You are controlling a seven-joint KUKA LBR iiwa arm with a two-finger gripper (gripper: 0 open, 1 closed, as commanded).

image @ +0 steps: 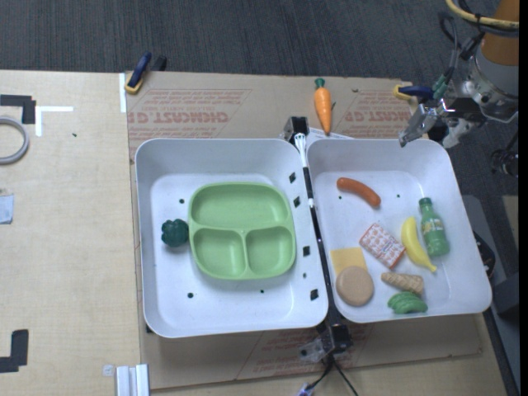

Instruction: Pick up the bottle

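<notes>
White plastic makes up the 2 bins we see side by side. The left bin [157,287] holds 1 green tray [242,229] with 3 compartments and 1 broccoli [174,233] just beside it. The right bin [462,299] holds 7 items: 1 bottle [432,228], green and lying near the right wall, 1 banana [415,243] touching it, 1 sausage [359,191], 1 cracker pack [382,245], 1 cheese slice [347,260], 1 round bun [355,286], 1 ginger-like root [403,282] and 1 leafy green [407,304], so we correct that to 8. 1 carrot [322,106] lies outside on the cardboard. The gripper [429,130] hangs over the right bin's far corner, well apart from the bottle, its 2 fingers spread and holding nothing.
</notes>
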